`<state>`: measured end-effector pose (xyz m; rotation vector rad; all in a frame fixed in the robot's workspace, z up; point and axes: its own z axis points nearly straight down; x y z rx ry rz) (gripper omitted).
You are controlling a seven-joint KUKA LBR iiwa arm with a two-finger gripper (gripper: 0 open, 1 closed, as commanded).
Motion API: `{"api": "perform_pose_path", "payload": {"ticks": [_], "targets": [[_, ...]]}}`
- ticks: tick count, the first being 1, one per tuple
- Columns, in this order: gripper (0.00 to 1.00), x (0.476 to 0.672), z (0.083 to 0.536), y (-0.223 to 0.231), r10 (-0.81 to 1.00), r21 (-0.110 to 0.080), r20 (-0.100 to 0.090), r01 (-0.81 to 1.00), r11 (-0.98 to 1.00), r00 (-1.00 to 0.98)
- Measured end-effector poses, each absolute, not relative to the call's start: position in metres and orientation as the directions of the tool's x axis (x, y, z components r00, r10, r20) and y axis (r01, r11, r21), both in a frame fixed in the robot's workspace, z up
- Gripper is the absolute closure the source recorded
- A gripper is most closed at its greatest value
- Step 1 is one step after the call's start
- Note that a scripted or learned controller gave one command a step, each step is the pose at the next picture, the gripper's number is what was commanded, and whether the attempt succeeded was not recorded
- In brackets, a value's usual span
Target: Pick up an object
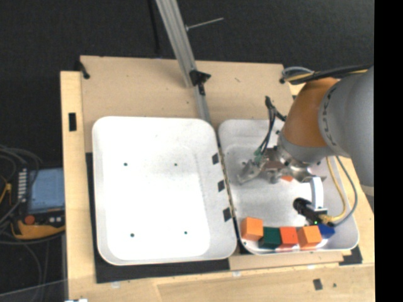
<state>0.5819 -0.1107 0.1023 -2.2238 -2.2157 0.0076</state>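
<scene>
Blocks line the near wall of the right bin (352,234): an orange block (253,227), a green block (271,236), two more orange ones and a blue piece, touching in a row. Nothing looks lifted yet, so the pick remains to be done. Well behind them, the gripper (255,168) sits low over bare bin floor; whether it is clenched or released cannot be told.

— Where's the gripper (252,168)?
— Low in the right bin (252,131), near its left wall.
— And the blocks?
— Orange block (252,227), green block (271,236) (more alongside) line the near edge.
</scene>
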Motion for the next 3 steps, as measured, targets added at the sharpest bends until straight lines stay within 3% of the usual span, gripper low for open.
{"api": "perform_pose_path", "payload": {"ticks": [1,3], "targets": [[1.00,0.584,0.116,-0.110,1.000,0.005,0.001,1.000,-0.012,0.012],[1.00,0.594,0.236,-0.127,1.000,0.008,-0.002,1.000,0.000,0.000]]}}
